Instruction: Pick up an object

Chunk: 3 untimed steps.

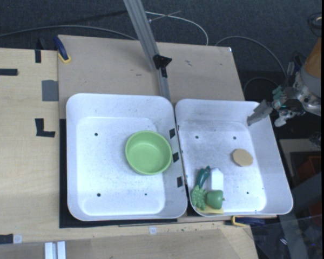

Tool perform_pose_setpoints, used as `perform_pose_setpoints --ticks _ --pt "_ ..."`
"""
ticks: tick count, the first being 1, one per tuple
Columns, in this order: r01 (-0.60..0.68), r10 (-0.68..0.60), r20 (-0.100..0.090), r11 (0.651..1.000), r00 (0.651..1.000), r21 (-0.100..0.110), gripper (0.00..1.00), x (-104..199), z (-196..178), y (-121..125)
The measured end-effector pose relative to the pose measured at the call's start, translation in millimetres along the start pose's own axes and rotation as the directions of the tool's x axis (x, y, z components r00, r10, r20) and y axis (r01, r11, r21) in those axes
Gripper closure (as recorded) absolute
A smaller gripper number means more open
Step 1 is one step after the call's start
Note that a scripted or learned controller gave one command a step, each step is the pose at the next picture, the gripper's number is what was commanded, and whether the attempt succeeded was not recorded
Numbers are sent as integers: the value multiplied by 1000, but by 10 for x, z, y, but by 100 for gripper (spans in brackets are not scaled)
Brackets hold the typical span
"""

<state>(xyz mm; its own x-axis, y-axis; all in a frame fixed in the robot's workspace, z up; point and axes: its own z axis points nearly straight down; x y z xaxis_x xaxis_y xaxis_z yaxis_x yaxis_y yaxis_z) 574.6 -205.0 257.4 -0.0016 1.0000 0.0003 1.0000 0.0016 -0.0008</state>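
Nearest me, green toy vegetables sit in the right bin's near-left corner, a tan disc farther right. Left bin holds a green bowl. Pincer hovers over the right bin's far-right rim; whether it's open, I can't tell.

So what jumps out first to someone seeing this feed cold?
The green bowl stands out most, sitting alone in the left bin. In the right bin, green toys huddle in the near corner, with a tan disc lying apart. The gripper hovers at that bin's far right rim.
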Motion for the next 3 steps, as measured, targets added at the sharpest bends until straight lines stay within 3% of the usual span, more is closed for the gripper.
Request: perform_pose_setpoints --ticks 1,3 --pt "0 0 0 1000 1000 0 0 0 0 0" --pt "1 -1 -1 1000 1000 6 0 95 1196 100"
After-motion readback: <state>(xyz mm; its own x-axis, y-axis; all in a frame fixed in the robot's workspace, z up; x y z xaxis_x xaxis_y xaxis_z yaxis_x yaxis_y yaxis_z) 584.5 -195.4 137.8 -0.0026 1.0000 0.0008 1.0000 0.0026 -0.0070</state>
